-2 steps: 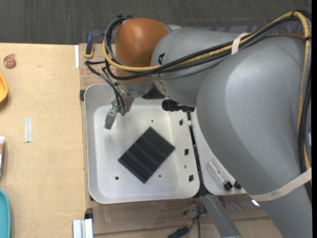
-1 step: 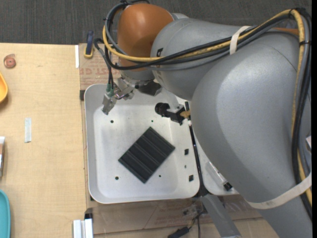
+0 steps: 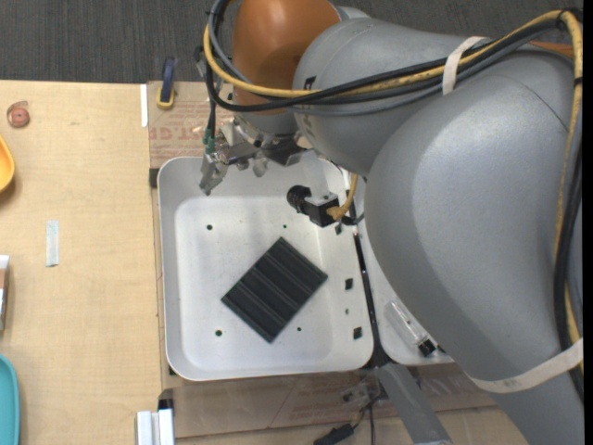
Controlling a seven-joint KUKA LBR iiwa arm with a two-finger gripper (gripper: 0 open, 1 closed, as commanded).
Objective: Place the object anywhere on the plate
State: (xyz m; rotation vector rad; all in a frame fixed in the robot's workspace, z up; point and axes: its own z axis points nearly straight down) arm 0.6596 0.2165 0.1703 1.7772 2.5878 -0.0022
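A flat black ribbed rectangular object (image 3: 275, 288) lies at a slant on the floor of the left white bin (image 3: 185, 341), a little below its middle. My gripper (image 3: 215, 167) hangs over the bin's far left corner, near the rim, well apart from the black object and with nothing seen in it. The grey arm with its orange band (image 3: 278, 26) reaches in from the right and covers most of the right side of the view.
The wooden bench top (image 3: 74, 202) stretches to the left, bearing a small pale strip (image 3: 52, 244), an orange edge (image 3: 5, 167) and a teal rim (image 3: 6, 401) at the view's left border. A sliver of the right bin (image 3: 398, 336) shows under the arm.
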